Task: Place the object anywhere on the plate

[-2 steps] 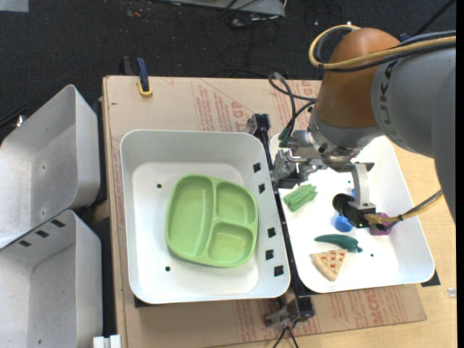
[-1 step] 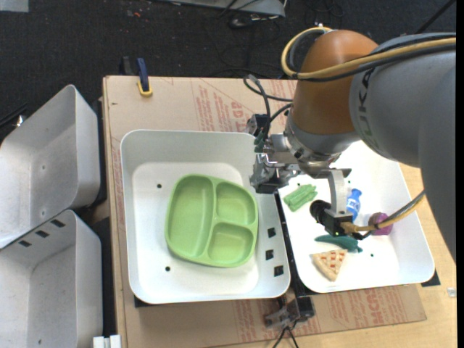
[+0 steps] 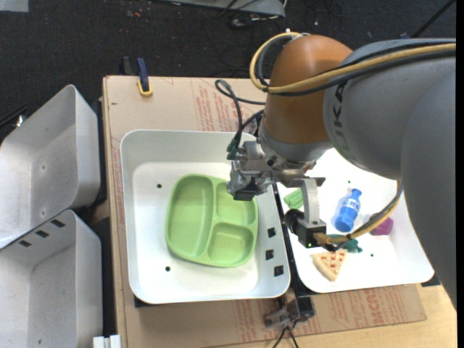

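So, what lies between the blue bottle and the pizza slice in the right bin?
In the camera view, a small dark green thing lies between the blue bottle and the pizza slice; what it is cannot be told.

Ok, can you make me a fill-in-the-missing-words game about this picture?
1. The divided plate is coloured ____.
2. That plate has ____ compartments.
3. The little bottle is coloured ____.
4. The gripper hangs above the bin that holds the ____.

Missing words: green, three, blue, plate.
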Controlling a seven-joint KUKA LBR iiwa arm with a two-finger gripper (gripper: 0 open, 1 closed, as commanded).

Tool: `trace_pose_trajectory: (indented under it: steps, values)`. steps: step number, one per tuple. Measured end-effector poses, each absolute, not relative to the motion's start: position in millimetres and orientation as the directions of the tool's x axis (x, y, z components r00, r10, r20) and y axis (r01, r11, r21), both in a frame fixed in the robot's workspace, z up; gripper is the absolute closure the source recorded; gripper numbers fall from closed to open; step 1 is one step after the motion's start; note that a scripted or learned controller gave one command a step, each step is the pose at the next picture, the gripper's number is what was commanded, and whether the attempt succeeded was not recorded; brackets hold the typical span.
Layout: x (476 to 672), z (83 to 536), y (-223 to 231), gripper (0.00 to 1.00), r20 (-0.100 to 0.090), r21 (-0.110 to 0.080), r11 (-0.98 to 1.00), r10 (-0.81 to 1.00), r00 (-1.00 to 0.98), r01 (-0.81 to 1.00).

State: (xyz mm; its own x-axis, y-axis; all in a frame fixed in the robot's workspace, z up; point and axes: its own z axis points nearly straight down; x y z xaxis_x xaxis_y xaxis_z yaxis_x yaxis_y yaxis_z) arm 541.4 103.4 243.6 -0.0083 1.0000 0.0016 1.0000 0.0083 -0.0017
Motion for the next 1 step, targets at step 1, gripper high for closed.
trace_pose_trajectory:
  steps: [1]
  values:
    - [542.2,243.3,100.0,0.0,0.0,-0.001,0.001,1.0,-0.001,1.0]
